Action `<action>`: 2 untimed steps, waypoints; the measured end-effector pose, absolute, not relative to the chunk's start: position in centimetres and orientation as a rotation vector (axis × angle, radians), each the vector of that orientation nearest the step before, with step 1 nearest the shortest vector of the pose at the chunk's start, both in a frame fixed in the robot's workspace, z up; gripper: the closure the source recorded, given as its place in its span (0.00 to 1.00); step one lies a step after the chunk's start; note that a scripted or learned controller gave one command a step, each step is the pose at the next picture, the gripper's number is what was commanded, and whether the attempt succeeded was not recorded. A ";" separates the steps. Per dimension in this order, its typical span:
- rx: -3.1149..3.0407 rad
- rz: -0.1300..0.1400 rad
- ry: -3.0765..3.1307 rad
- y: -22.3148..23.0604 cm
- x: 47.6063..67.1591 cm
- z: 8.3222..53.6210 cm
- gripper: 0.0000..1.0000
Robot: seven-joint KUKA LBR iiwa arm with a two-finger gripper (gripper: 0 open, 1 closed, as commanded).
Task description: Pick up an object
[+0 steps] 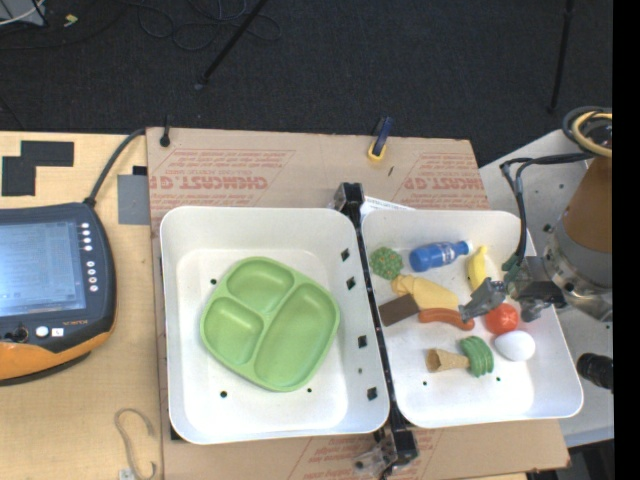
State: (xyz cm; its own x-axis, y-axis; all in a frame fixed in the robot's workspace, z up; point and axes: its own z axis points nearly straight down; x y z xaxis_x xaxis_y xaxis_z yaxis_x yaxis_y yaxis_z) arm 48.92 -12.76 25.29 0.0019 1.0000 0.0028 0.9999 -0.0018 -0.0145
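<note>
The gripper (497,295) hung over the right bin (545,393) beside the red tomato (503,318); its grip was unclear; the cardboard (300,168) lettering was illegible.

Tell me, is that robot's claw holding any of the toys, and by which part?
Nothing is visibly held. The gripper hangs low in the right bin, close beside the red tomato, with no toy seen between its fingers.

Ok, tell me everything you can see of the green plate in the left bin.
The green plate is a light-green divided tray that looks like matte plastic, with rounded corners and three compartments: two smaller ones toward its upper left, one long one along its right. It lies flat, turned at an angle, near the middle of the left bin. Its compartments hold nothing, and nothing touches it but the bin floor. The gripper is over the right bin, well away.
</note>
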 end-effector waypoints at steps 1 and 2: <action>-2.218 0.003 -2.219 -12.8 49.1 25.9 0.00; -2.215 0.008 -2.216 -12.8 49.4 19.5 0.00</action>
